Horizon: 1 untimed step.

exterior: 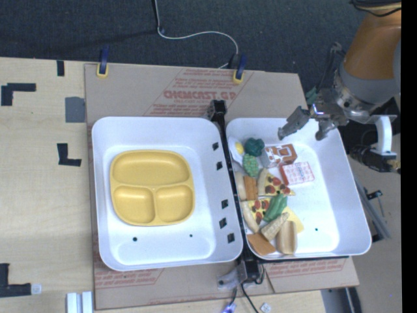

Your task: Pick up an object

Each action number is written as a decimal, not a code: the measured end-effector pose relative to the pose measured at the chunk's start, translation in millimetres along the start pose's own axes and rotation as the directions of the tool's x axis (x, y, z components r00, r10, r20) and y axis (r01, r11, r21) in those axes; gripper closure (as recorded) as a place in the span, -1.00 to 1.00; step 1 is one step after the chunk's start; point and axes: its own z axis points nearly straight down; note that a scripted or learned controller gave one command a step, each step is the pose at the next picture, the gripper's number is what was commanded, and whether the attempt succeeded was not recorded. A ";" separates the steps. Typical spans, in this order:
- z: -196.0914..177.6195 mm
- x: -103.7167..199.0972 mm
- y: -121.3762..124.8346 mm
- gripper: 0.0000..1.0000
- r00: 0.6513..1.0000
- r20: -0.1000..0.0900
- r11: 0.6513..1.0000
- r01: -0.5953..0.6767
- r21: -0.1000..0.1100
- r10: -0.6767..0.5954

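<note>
Far off to the pincer's left, in the left bin: a yellow divided tray, lying flat with its three wells up, apparently parked clear of the picking area. Between the two bins, a black hinge strip, seemingly there to hold them side by side. Closer, below and just left of the pincer, crowded against the right bin's left wall: a heap of toy food, probably tipped in loose. At its top, nearest the pincer, a dark green broccoli piece; beside it two red-and-white cartons, lying flat; lower down, pizza slices, a green pepper with long axis running diagonally, tip toward upper right, and at the bottom a bread roll, long axis near upright in frame. Above the bin's upper right part, the gripper: fingers spread wide, nothing between them, tips angled down toward the bin, poised over bare floor beside the heap. No object yet taken; likeliest targets the cartons or broccoli directly below-left. At far right, the grey arm with its orange band.
</note>
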 end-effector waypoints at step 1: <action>123.8 21.0 23.5 -1.00 1.000 -0.001 1.000 0.001 0.008 -0.001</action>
